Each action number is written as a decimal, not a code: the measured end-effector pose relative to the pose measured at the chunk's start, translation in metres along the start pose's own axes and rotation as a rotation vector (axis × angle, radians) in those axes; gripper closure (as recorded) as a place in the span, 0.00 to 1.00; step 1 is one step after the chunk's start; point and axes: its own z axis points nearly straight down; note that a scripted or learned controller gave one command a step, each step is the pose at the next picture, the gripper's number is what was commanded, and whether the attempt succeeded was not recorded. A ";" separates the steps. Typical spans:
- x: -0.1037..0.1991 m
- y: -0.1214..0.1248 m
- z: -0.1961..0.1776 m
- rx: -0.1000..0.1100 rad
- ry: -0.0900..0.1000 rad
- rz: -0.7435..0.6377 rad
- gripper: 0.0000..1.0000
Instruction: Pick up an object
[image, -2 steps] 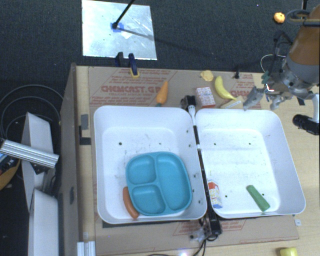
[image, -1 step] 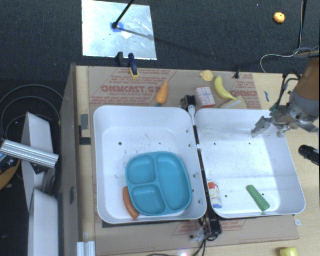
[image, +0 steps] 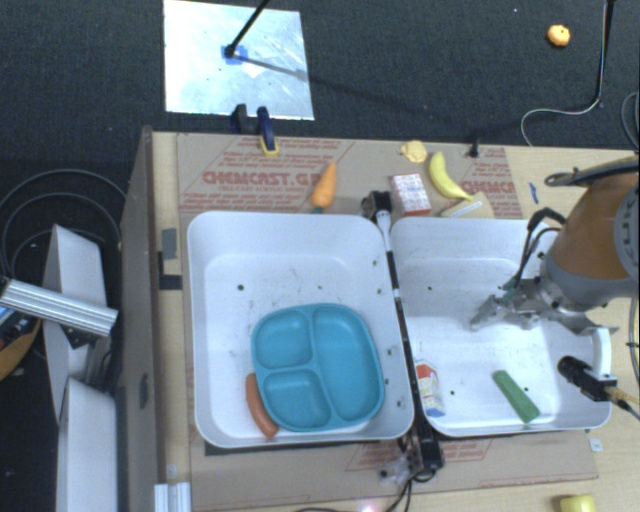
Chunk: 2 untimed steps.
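My gripper (image: 488, 313) hangs low over the middle of the right bin (image: 470, 250), pointing left, with the grey and orange arm (image: 600, 250) behind it. A green stick-shaped object (image: 516, 395) lies on the bin floor below and to the right of the gripper, apart from it. A small red and white can (image: 428, 388) lies against that bin's left wall. In the left bin (image: 290, 245) sits a blue divided plate (image: 317, 366), and an orange sausage-like piece (image: 260, 405) lies beside its lower left edge.
Behind the bins, on the cardboard, lie a carrot (image: 322, 186), a small box (image: 410, 193), a banana (image: 445, 178) and a yellow lump (image: 413, 151). A black part (image: 585, 377) juts over the right bin's right wall. Cables run at the far right.
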 end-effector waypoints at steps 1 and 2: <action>0.023 -0.022 -0.003 -0.001 -0.001 -0.002 0.00; -0.025 -0.055 -0.165 -0.021 -0.012 0.003 0.00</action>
